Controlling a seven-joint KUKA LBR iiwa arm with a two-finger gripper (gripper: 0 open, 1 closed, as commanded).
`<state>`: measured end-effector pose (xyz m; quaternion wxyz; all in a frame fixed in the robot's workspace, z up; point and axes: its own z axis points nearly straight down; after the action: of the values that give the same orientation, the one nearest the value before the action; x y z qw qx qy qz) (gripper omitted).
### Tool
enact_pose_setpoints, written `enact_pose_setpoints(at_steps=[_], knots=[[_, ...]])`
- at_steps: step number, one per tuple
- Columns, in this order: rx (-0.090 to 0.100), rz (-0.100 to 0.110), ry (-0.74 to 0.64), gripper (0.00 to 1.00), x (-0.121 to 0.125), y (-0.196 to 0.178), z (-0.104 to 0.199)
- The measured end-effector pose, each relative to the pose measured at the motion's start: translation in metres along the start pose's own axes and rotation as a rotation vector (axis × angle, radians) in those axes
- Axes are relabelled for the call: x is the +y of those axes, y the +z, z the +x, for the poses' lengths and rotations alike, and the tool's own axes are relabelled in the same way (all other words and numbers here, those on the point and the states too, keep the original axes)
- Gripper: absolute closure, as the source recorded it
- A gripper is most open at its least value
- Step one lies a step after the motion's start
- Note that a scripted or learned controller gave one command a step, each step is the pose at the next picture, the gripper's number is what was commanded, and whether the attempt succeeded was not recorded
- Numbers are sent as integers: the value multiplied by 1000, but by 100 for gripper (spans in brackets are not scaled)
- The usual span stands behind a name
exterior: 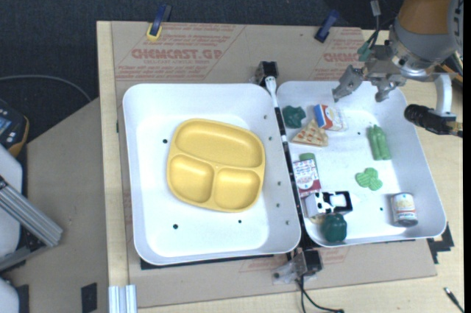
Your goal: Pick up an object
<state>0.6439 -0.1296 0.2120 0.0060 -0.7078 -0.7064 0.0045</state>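
Nearest, at the front of the right bin [427, 190], lie a dark green round object [335, 228], a black and white piece [333, 202] and a small can [403, 208]. Further back are a light green lump [369, 178], a red and white packet [306, 171] and a green bottle [379, 142]. Beyond them lie a waffle piece [312, 134] and a small carton [322, 116]. The left bin [143, 157] holds a yellow divided tray [215, 164]. Above the far edge of the right bin the gripper [366, 87] hangs with its jaws spread apart, holding nothing.

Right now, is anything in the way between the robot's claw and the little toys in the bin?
Nothing visible blocks it. The gripper hangs open above the far end of the right bin. Nearest, a little down and left of it, lie the small carton and waffle piece, with bare white bin floor between.
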Motion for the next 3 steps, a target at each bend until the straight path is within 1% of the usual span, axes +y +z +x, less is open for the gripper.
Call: enact_pose_setpoints(at_steps=[1,2,3], knots=[[-2,-14,-2,0,3,-8,0],[0,-7,-3,0,5,49,10],[-2,-9,-2,0,11,96,5]])
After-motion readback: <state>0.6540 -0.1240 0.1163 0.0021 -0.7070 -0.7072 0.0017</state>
